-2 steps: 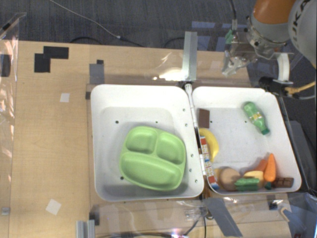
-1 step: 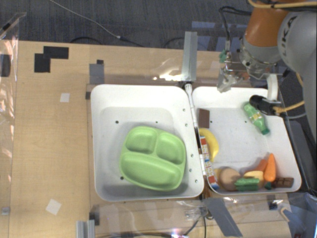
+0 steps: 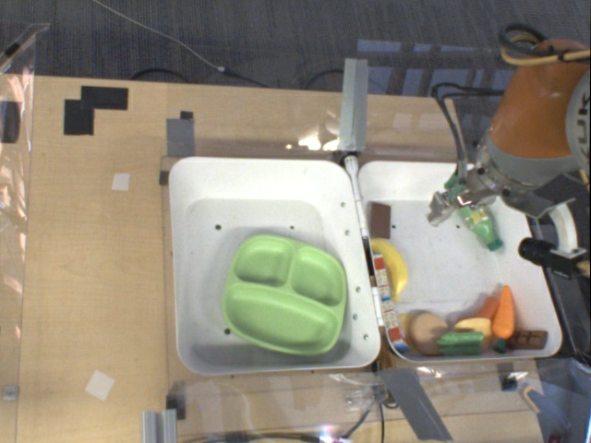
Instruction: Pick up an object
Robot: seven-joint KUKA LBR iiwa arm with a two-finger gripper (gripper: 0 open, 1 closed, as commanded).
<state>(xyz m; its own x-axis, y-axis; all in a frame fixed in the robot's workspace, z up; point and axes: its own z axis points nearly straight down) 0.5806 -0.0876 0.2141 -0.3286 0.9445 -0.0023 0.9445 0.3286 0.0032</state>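
Overhead, tool (image 3: pixel 450 201) above right bin (image 3: pixel 417 238)

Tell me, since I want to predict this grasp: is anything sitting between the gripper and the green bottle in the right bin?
Nothing visible does. The gripper hangs over the right bin with the green bottle right beside it, seemingly next to its fingers. The banana and carrot lie lower in the bin, off that path.

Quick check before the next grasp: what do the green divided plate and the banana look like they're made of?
The green divided plate looks like moulded plastic with a matte to satin finish: uniform colour, soft rounded compartment edges. The banana seems to be toy plastic, smooth and evenly yellow, though it is too small here to rule out rubber or foam.
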